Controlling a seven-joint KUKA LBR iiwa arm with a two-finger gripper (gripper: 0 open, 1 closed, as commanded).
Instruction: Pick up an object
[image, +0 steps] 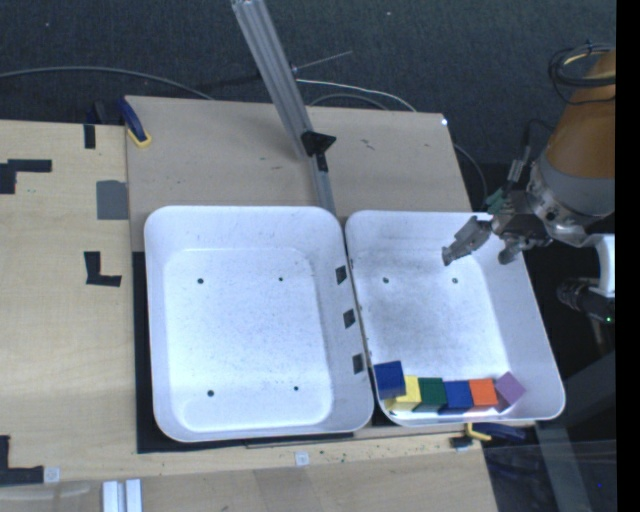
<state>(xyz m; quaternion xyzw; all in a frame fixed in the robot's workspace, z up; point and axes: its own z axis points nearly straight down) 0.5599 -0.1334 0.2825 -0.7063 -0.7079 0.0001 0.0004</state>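
While the blocks all sit jammed along the near wall of the right bin, the hand hangs over that bin's far right corner, well apart from them. Its two fingers look spread, one dark tip out to the left and one to the right, nothing between them. So no grasp yet.

Targets, left to right in the row: blue block stacked slightly on a yellow block, then green block, a second blue block, orange block, purple block tilted against the corner. They touch each other and press against the sloped wall, probably slid there because the bin floor curves up at the rim.

My read: that packing is the problem. There is no finger room between neighbours, and the wall blocks one side. The best candidates look like the raised blue block at the left end, or the purple one at the right end, since each has a free face.

Left bin has no blocks. A metal post runs diagonally across the surface behind the bins, clear of the arm's path from the right.

Next move needs a long traverse toward the near wall, then a descent with the fingers aligned across the row, not along it.
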